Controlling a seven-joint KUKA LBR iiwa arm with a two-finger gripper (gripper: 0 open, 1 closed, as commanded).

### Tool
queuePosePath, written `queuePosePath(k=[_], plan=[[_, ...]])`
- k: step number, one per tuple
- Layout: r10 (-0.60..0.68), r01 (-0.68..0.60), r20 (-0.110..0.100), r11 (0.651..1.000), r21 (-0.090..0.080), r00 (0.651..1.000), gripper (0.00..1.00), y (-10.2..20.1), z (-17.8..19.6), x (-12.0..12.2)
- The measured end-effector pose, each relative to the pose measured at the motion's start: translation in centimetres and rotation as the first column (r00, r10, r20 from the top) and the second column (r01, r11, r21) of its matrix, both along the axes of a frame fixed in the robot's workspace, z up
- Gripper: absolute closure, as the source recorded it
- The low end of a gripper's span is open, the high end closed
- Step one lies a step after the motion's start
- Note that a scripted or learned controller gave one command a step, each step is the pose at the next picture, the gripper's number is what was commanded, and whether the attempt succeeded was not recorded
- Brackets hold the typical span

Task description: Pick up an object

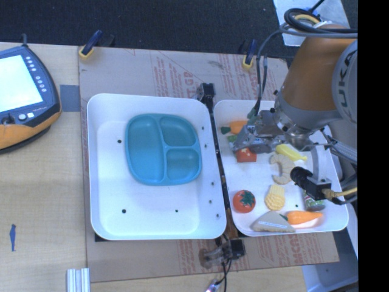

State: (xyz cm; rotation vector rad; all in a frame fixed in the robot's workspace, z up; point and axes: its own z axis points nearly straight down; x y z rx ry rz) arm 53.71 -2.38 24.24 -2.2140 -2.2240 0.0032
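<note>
While the arm [316, 72] reaches in from the right, its gripper [248, 143] hangs low over the far left part of the right bin [228, 111], among the toy food lying there. Whether its fingers are apart or together cannot be told from this slanted look down, since the metal parts blur into one another and into the pieces below.

Just beside the gripper's tip lies a small red block [246, 156], so close that touching or apart cannot be settled. A little farther off sits an orange piece [237, 127], with a small green bit [225, 129] at its left. To the right of the gripper lies a yellow banana [290, 152], and below it a pale, biscuit-like shape [281, 170]. Nearer the front edge are a red tomato [244, 201], a yellow corn cob [275, 196], an orange carrot [305, 217] and a pale wedge [270, 224].

Left of all this, the left bin [103, 224] bears a blue divided plate [163, 148]. At the far left of the bench rests a tablet [24, 99] with an orange rim.
</note>
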Motion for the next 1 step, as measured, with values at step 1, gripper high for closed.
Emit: queuePosePath(k=[1], plan=[[0.0,0.0,0.0,1.0,0.0,1.0,1.0,7.83,1.18,3.39]])
